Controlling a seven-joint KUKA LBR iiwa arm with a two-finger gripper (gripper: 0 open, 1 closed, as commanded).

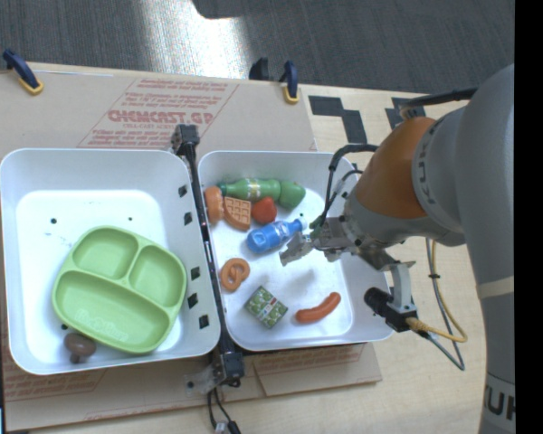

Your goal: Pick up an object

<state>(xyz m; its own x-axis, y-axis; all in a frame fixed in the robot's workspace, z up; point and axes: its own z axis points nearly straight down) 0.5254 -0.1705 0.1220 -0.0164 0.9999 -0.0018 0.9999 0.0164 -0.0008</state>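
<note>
From the overhead camera I see the gripper (pixel 297 250) low over the right bin (pixel 344 165), its tip just beside the cap end of the blue bottle (pixel 271 236); I cannot tell how it is set. The bottle lies on the bin floor below the green bottle (pixel 261 189), a waffle (pixel 237 212) and a red piece (pixel 264 210). A pretzel (pixel 234 272), a green box (pixel 266 306) and a sausage (pixel 319 309) lie nearer the front. The left bin (pixel 18 174) has a green divided plate (pixel 122 287) and a brown item (pixel 80 346).
</note>
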